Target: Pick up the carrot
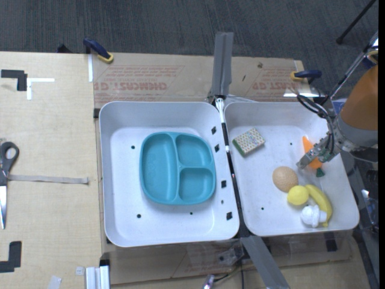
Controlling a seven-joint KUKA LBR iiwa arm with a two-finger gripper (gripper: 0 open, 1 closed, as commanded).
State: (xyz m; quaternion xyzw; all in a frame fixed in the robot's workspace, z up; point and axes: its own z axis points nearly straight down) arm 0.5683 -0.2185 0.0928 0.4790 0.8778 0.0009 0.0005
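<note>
The carrot (307, 143) is orange with a green tip and lies near the right wall of the right bin (264, 215). My gripper (314, 158) comes in from the right and sits low over the carrot's middle, hiding that part. The orange end shows above the gripper and the green tip below it. The carrot looks to be resting on the bin floor.
In the right bin, a tan egg-shaped object (284, 178), a lemon (298, 195), a banana (320, 202) and a small white item (310, 216) lie just below the gripper. A green patterned block (248, 141) lies further left. The left bin holds a teal divided plate (178, 168).
</note>
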